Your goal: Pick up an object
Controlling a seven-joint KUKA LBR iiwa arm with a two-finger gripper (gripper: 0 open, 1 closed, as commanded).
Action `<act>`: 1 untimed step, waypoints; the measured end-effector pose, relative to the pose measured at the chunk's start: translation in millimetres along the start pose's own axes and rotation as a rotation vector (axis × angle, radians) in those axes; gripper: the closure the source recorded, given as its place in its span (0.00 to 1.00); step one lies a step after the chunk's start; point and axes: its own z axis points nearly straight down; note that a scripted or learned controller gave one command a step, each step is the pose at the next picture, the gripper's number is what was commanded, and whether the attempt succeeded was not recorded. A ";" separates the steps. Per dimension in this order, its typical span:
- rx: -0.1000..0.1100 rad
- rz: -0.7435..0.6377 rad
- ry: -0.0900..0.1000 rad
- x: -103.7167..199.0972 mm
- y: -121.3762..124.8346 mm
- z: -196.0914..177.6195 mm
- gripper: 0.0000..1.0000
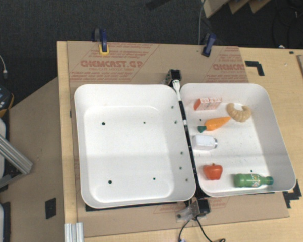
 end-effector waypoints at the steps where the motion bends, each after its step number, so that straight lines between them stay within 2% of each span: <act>1: -0.010 -0.007 -0.002 3.2 1.3 -5.4 0.00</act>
